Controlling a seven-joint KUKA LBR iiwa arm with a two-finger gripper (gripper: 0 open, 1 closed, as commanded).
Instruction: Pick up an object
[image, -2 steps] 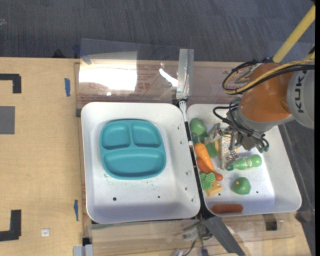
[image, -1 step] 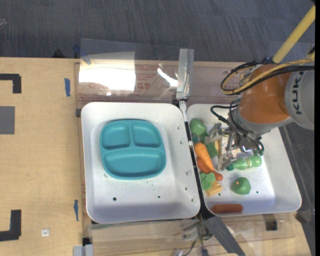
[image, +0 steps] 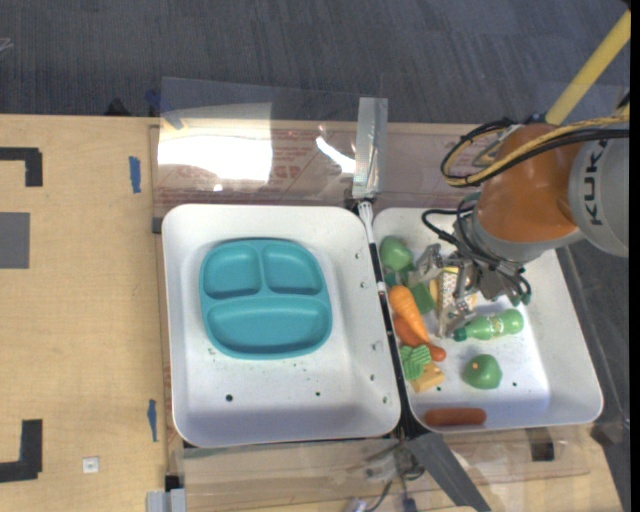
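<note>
You have the grey arm with its orange band (image: 525, 190) reaching in over the right-hand shallow white bin (image: 560, 385), and its two-finger gripper (image: 452, 295) sits low among the toy food there. How wide the tool stands you cannot tell from this view, and nothing shows clearly between its tips. Take the orange plastic carrot (image: 406, 312) as your landmark: the gripper is just beside it, on the side away from the left-hand white bin (image: 190, 400). A green bottle-shaped toy (image: 492, 325) lies beyond the gripper from the carrot, a round green toy (image: 483, 372) below that, and a green rounded piece (image: 395, 254) above the carrot. The teal three-compartment plate (image: 266, 299) rests in the left-hand bin, well apart from the carrot.
</note>
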